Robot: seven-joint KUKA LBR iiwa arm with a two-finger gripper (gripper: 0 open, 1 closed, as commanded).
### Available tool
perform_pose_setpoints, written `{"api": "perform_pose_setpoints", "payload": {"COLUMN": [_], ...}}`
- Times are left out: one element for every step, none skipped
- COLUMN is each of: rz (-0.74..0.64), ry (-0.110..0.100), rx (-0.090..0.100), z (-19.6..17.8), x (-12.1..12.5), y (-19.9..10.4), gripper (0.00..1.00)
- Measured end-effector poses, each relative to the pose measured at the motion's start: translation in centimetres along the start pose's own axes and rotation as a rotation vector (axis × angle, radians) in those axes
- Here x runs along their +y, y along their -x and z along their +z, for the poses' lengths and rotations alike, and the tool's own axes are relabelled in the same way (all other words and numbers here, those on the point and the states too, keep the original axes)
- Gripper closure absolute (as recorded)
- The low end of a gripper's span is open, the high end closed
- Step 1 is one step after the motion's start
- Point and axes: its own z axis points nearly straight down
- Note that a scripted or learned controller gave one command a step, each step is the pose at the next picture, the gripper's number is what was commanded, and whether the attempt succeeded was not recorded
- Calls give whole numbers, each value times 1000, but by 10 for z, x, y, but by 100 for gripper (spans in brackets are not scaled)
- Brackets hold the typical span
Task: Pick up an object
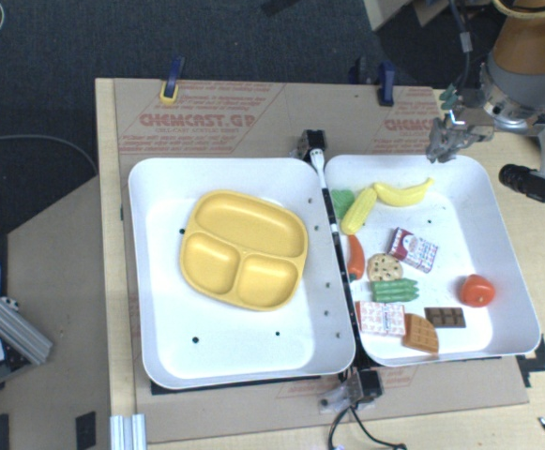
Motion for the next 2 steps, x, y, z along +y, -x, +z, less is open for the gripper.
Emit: {"api": "perform_pose_setpoints", "payload": {"rz": [0, 0], "ry": [-8, -9], "rx": [3, 3], "z": [-10, -9], "x": [-40, -73], "y": [-32, -74], "gripper": [100, 100]}}
